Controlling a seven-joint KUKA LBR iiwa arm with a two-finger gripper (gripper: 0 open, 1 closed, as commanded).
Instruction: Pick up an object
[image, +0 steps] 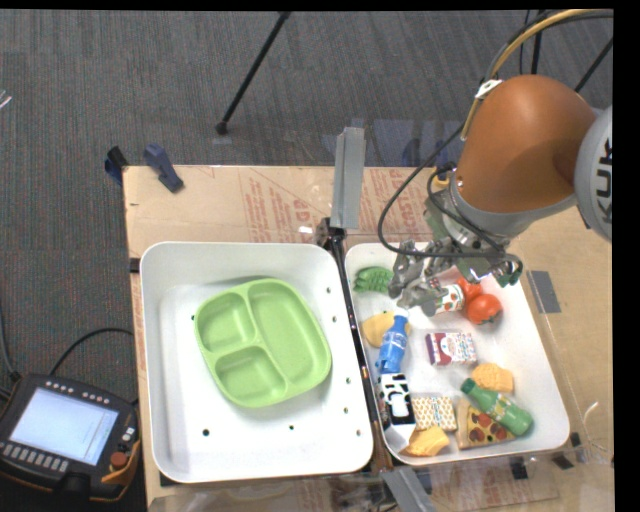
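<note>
Gripper (428, 283) hangs over the far part of the right bin (540, 345), beneath the arm's orange band (520, 140); whether it is parted or closed cannot be told from this angle, and nothing can be seen gripped in it. Directly below and beside it lie a small red-and-white object (450, 298) and a red tomato-like toy (484, 308), with a green leafy toy (373, 279) at the bin's far left corner. Nearer the viewer, along the left wall of the same bin, lie a yellow piece (377, 327), a blue bottle (393, 345) and a black-and-white carton (397, 396). A small red-and-white box (451, 348) sits mid-bin. Toward the near right lie an orange ridged toy (493, 378), a green bottle (497, 408) and a pizza slice (483, 430); a waffle-patterned square (434, 410) and a yellow chip-like toy (429, 441) lie at the near edge. Left bin (170, 440) holds a green three-compartment plate (263, 341), set slightly askew. A teach pendant (62, 430) rests on the floor at near left.
</note>
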